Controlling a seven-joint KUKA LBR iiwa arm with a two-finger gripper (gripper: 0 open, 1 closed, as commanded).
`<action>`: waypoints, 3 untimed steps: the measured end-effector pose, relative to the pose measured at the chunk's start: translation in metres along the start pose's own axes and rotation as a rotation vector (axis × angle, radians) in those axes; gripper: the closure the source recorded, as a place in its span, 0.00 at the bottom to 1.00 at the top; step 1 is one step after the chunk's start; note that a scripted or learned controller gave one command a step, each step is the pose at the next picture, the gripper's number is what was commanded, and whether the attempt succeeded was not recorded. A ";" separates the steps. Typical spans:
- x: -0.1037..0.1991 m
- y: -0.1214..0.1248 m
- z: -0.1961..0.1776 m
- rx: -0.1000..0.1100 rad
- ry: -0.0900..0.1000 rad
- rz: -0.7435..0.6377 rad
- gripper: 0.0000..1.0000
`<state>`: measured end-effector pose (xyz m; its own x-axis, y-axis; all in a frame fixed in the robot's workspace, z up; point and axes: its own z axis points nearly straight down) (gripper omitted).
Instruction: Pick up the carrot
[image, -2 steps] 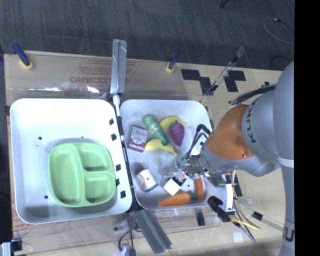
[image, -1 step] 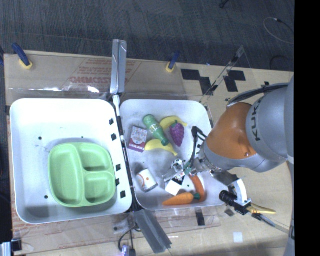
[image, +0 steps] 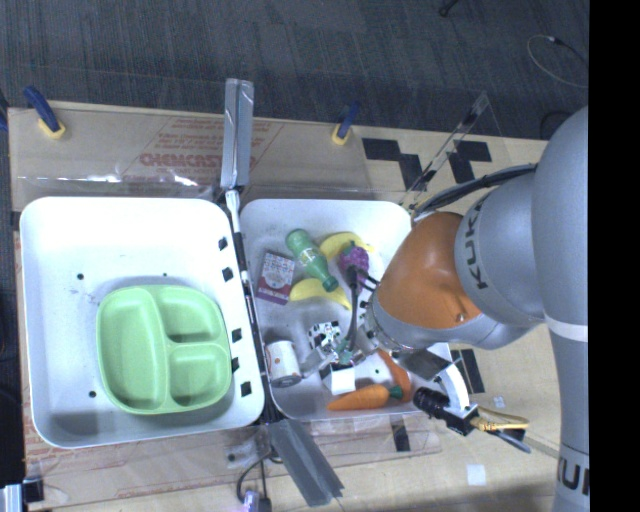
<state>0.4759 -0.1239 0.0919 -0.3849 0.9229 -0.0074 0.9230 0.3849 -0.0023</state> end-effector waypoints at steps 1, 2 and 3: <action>0.013 0.006 -0.001 0.000 -0.007 0.161 0.00; -0.054 -0.004 -0.073 0.001 0.008 0.450 0.00; -0.030 -0.002 -0.018 -0.019 0.001 0.378 0.00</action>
<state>0.4851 -0.1521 0.1101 -0.0173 0.9998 -0.0031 0.9997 0.0174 0.0192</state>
